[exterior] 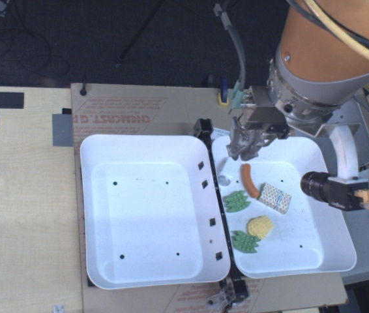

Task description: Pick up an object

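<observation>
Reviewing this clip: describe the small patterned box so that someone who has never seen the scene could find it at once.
Look in the right-hand white bin, where the small items lie below the gripper. Just right of the orange sausage and above the yellow corn piece lies the small patterned box. It is the one flat rectangular item there, pale with a fine checked print, lying at a slant.

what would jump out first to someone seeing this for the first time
The big arm with its orange band fills the upper right, its gripper hanging over the back left corner of the right bin. Below it lies a small cluster: an orange sausage, a patterned packet, a yellow corn cob and two green leaves.
</observation>
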`<state>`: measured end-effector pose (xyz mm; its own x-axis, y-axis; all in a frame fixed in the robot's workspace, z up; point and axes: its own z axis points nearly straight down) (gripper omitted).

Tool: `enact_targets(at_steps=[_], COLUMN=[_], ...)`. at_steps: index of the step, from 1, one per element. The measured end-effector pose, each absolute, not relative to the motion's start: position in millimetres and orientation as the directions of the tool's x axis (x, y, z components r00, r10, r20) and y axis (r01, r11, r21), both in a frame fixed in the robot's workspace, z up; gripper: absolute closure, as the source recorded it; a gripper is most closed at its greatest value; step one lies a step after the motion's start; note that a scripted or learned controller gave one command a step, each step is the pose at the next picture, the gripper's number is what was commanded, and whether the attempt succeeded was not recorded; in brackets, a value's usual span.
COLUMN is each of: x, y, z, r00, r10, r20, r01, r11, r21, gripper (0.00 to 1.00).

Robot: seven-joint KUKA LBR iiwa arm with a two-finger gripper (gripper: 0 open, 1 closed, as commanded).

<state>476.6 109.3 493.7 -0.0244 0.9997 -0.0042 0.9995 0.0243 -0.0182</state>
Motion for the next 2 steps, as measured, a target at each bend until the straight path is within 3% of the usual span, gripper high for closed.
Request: enact_targets(at_steps=[2], x=[477.2], y=[110.6], z=[512.1], r00=[-0.038], r10=[0.999], r20=[-0.005], r01=[0.999], r11=[0.038], r21=[-0.026], gripper=[1.0])
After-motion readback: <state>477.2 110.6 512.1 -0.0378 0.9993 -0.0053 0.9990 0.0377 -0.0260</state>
